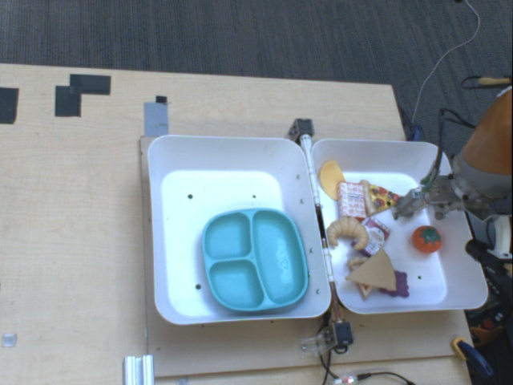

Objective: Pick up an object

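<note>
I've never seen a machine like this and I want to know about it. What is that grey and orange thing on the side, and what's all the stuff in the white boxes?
That is a grey robot arm with an orange band. Its metal two-finger gripper works like a hand. One camera above the wooden bench looks down at a slant. Two shallow white bins sit side by side. The left bin holds a blue plastic plate with three sections. The right bin holds toy food: a red tomato, a tan croissant, a brown sandwich triangle, a yellow oval piece and more. The gripper hangs over that bin's far right part. I see nothing between its fingers.
</note>
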Tool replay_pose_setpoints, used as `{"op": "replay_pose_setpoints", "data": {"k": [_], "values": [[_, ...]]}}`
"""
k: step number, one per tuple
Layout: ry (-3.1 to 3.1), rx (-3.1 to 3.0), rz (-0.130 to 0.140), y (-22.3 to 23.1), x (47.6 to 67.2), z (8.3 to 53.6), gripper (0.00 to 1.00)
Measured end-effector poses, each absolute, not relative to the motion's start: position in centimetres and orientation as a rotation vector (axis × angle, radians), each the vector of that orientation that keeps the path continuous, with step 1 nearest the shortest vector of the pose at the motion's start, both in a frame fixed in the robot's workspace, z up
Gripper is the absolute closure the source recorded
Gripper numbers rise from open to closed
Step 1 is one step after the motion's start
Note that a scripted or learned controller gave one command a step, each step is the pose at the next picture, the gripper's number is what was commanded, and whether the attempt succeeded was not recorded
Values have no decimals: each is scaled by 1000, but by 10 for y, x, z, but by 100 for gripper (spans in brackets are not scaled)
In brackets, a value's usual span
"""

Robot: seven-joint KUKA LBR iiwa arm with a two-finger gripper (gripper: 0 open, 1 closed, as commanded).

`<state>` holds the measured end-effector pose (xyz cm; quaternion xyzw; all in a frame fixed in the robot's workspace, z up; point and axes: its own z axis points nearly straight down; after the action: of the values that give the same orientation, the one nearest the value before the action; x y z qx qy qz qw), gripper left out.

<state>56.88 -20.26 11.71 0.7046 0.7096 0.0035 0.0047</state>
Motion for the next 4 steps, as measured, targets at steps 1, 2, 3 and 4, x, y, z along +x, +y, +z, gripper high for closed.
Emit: {"op": "replay_pose_setpoints", "data": {"k": [1, 2, 3, 4], "values": [[2216, 2209, 16, -111, 507, 90, 0], [2215, 2203, 28, -109, 511, 103, 100], [2217, 2213, 4, -189, 565, 88, 100], [2226, 2211, 7, -147, 635, 127, 100]]}}
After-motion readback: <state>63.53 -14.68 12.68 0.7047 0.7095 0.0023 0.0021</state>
